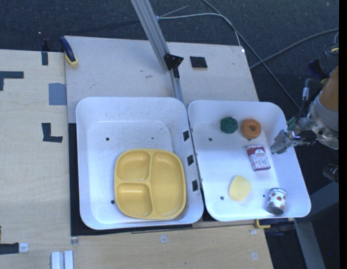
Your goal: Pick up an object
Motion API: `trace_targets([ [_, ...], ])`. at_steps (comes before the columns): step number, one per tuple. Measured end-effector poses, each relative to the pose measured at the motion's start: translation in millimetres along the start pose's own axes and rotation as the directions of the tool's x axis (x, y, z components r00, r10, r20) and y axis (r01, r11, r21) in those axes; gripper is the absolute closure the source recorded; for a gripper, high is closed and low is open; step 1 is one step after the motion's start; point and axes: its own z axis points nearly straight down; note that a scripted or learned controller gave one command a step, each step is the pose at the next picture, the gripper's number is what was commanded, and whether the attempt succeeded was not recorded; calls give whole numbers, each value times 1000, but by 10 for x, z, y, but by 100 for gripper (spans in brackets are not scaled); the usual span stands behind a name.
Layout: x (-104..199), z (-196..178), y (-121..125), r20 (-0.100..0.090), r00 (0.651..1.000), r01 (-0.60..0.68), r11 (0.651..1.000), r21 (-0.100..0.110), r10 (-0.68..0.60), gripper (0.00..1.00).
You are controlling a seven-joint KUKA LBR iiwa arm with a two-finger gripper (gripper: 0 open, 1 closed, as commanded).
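**A:** A grey-and-orange robot arm's end effector (281, 140) hovers at the right rim of the right-hand shallow white bin (218, 206), just beside a small red-and-white rectangular carton (258, 157). Whether its fingers stand wide or narrow cannot be told from here.

**B:** And the carton is the likely target?

**A:** It lies nearest, flat on the bin floor between a round orange ring-shaped toy (251, 129) and a pale yellow soft-looking lump (240, 188). It looks light and fairly stiff, probably crushable if squeezed hard. Its long, flat sides seem the best hold, taken across the narrow width.

**B:** Other options?

**A:** A dark green knobbly ball (228, 125) and a shiny silver rounded object (276, 200), likely slippery.
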Motion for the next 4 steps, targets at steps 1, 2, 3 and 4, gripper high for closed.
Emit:
trace_targets([
  [1,1,-532,16,1,1000,1,1000,-2,-1,100],
  [2,496,-442,90,-2,1000,4,1000,4,-4,100],
  [3,1012,-284,53,-3,1000,4,1000,6,-4,100],
  [4,1510,-158,-28,-3,1000,3,1000,7,-3,100],
])
